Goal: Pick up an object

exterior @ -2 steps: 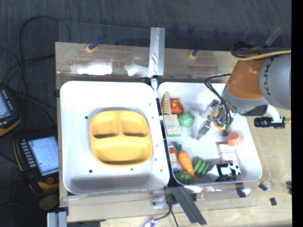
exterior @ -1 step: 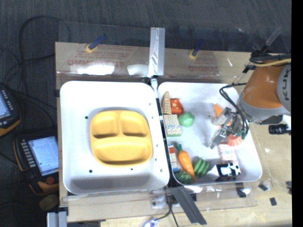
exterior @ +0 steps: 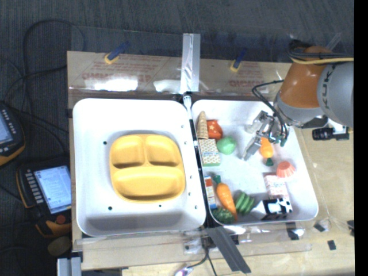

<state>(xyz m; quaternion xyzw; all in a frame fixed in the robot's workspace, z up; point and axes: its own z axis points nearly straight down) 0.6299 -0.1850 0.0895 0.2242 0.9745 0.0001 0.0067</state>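
The hand (exterior: 260, 138) hangs low in the right bin (exterior: 305, 177), beside a small orange toy (exterior: 266, 149) (a likely target); whether it grips, I cannot tell.

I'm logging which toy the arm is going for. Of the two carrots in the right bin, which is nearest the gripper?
The small carrot, right beside the gripper in the bin's upper right. The big carrot lies apart, near the bin's lower left corner.

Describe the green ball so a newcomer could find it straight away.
Start at the right-hand white bin, the one crowded with toy food. Along its left wall stands a column of items; the green ball lies just right of it, below the red piece. It is the bin's one plain, round, all-green thing; the green vegetable near the bottom is long and ridged.
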